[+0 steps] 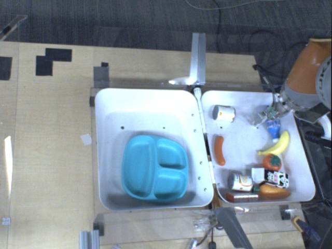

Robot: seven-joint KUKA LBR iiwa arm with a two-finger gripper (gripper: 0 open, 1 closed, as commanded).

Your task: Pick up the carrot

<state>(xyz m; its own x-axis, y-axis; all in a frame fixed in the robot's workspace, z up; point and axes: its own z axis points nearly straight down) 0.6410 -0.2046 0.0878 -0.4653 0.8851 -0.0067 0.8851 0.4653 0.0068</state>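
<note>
The carrot (274, 191) is an orange tapered piece lying flat along the front wall of the right bin (244, 134), in its front right corner. It touches a black-and-white box (276, 178) just behind it. My gripper (269, 116) hangs over the back right part of the same bin, well behind the carrot. Below the gripper lies a small blue object (273, 130). The grey arm with its orange band (305, 71) comes in from the upper right.
The right bin also holds a yellow banana (277, 144), a red-orange round fruit (272, 162), a red sausage (220, 150), a white cup on its side (224, 113), a small can (241, 181) and a dark stick (241, 196). A blue divided plate (154, 167) sits in the left bin (111, 118).
</note>
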